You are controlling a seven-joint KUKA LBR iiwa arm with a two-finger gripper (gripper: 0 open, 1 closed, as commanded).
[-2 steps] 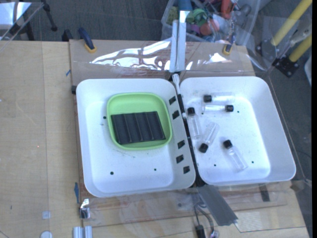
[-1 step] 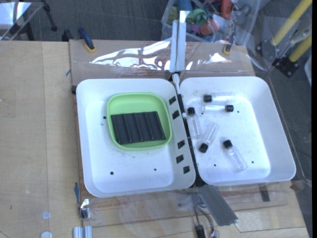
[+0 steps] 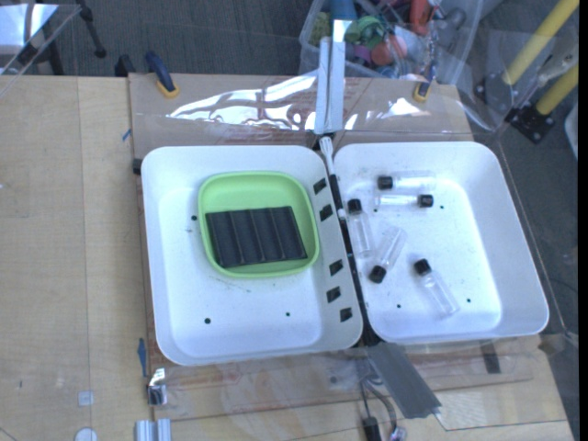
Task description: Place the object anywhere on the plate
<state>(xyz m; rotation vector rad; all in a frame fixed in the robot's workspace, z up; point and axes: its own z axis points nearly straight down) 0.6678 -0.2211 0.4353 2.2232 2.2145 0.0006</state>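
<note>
A square lime-green plate (image 3: 213, 194) rests in the left white bin (image 3: 239, 333), a little left of the bin's middle. A dark grey ribbed slab (image 3: 255, 235) lies flat on the plate and covers most of its floor. In the right white bin (image 3: 501, 246) lie several small clear vials with black caps, among them one near the back (image 3: 401, 183), one in the middle (image 3: 388, 249) and one toward the front (image 3: 434, 286). All of them lie on their sides, apart from one another.
Where the two bins meet, a raised seam (image 3: 333, 246) carries black tabs. Crinkled foil (image 3: 266, 108) lines the bench behind the bins. A clear tote of colourful toys (image 3: 395, 16) stands at the back, and a grey flap (image 3: 404, 379) lies at the front.
</note>
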